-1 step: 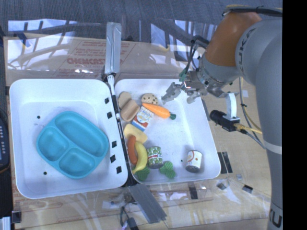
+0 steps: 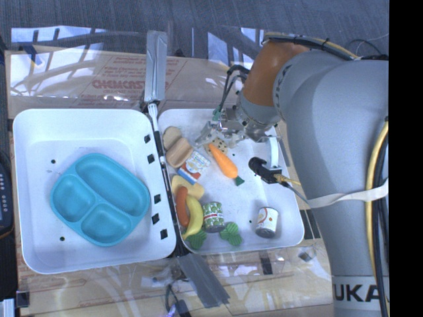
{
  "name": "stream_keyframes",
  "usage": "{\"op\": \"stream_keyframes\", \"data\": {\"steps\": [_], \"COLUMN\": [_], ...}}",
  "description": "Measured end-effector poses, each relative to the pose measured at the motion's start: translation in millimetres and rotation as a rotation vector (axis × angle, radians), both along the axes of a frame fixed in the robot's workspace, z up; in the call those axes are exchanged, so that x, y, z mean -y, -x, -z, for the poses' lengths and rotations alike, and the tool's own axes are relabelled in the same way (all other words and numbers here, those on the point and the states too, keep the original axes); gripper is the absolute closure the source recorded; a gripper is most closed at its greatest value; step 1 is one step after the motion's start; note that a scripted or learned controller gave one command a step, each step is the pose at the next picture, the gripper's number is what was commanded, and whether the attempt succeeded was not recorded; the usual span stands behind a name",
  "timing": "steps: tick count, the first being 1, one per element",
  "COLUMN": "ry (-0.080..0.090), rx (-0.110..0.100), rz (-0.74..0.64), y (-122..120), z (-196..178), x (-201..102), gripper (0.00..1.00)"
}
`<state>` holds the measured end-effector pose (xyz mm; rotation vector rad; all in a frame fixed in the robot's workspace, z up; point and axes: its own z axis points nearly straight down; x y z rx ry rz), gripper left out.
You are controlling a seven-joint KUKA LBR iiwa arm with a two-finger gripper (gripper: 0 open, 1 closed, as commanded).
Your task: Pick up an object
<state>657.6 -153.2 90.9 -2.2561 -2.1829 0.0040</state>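
My gripper (image 2: pixel 215 135) hangs low over the far part of the right bin (image 2: pixel 289 210), just above the upper end of an orange toy carrot (image 2: pixel 225 162) with a green tip. The carrot lies flat and slanted on the bin floor. A tan bread piece (image 2: pixel 177 147) lies just left of the gripper. Along the bin's left side are a small striped packet (image 2: pixel 192 168), a banana (image 2: pixel 193 216) and a reddish sausage (image 2: pixel 182 207). Nothing shows as lifted off the floor.
A green-labelled can (image 2: pixel 213 216), a broccoli piece (image 2: pixel 230 233) and a white can (image 2: pixel 266 222) sit near the right bin's front edge. The left bin (image 2: pixel 33 137) holds a blue divided plate (image 2: pixel 99 198). The grey arm (image 2: pixel 330 131) covers the right side.
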Motion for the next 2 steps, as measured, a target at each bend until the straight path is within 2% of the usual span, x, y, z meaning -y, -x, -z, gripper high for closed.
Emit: {"op": "stream_keyframes", "data": {"steps": [1,2], "ry": [0.0,-0.001], "rx": [-0.004,-0.006], "rz": [-0.007,-0.007], "y": [-0.5,-0.1], "z": [-7.9,-7.1], "x": [-0.6,-0.9], "gripper": [1.0,0.0]}}
